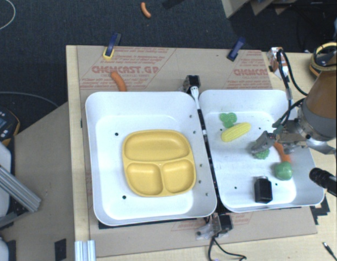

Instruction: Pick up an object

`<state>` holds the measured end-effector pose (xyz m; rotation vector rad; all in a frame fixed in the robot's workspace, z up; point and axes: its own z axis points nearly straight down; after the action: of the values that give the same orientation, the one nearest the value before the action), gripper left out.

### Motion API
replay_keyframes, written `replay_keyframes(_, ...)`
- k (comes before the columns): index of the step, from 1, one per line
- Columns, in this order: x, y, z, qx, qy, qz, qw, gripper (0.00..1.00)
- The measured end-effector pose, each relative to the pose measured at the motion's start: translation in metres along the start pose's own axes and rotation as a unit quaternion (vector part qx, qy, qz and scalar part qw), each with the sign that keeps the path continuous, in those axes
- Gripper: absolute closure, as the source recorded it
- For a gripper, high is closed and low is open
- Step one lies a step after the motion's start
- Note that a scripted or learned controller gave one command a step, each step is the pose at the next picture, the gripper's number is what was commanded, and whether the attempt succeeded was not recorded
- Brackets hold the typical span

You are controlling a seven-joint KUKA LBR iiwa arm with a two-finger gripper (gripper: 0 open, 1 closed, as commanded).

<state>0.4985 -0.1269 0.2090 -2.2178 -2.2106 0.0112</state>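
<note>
The right bin [242,103] holds several small items. A yellow corn cob [235,131] lies beside a green leafy piece [228,118] at its upper left. A small green piece [261,154] and an orange carrot [283,152] lie mid-right. A round green item [283,171] sits below them, and a black block [262,190] rests near the front rim. My gripper [268,143] reaches in from the right and hangs low, right over the small green piece and the carrot's upper end. I see nothing held in it.
The left bin [103,162] holds a yellow divided plate [158,162]. An orange toy [119,81] lies on the cardboard behind the left bin. Blue clamps [111,46] [235,49] grip the board's far edge. Cables run along the right side [285,80].
</note>
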Motion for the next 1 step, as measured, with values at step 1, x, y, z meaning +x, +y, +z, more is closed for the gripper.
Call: replay_keyframes(1, 0.0001, 0.0028, -0.0058, -0.006, -0.001, -0.001, 1.0, 0.0)
